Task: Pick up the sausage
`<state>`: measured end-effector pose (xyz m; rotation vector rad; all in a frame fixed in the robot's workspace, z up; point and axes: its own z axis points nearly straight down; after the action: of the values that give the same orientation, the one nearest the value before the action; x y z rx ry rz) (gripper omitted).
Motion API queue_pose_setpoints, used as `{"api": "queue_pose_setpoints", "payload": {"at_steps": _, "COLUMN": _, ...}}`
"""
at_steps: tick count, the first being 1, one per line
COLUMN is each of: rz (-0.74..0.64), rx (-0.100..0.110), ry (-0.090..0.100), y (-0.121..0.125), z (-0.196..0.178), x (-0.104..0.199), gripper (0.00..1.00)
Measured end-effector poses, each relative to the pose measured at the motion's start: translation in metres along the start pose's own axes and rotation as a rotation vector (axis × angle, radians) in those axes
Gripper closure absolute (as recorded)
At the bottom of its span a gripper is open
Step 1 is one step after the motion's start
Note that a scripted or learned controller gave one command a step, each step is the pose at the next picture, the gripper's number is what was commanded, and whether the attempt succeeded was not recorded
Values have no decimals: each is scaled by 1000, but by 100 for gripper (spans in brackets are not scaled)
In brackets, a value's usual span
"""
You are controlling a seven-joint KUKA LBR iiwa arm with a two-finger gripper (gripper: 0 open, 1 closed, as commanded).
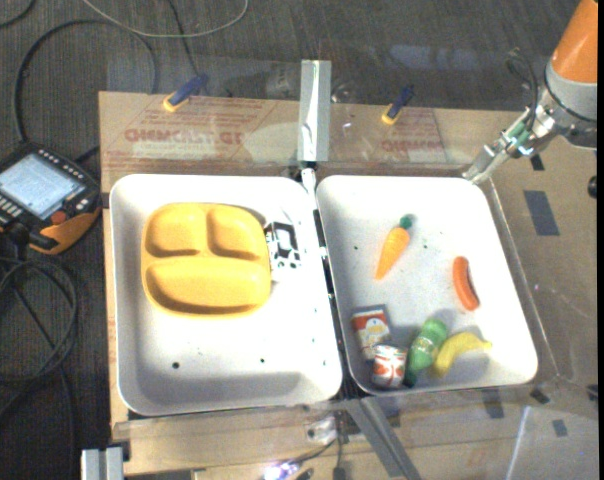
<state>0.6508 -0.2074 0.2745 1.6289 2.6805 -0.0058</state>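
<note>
While clear of bins, arm (579,43) raised.

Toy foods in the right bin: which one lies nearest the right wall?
The sausage, a reddish-orange link lying alone by the right wall. The carrot lies nearer the middle; the banana sits in the front cluster.

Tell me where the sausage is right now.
The sausage lies in the right bin, near that bin's right wall, to the right of the carrot and just above the banana.
</note>
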Motion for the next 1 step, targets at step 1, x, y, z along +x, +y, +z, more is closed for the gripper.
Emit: {"api": "queue_pose_setpoints", "payload": {"at_steps": 1, "rz": 0, "rx": 1, "ry": 0, "y": 12, "z": 9, "x": -18, "gripper": 100}}
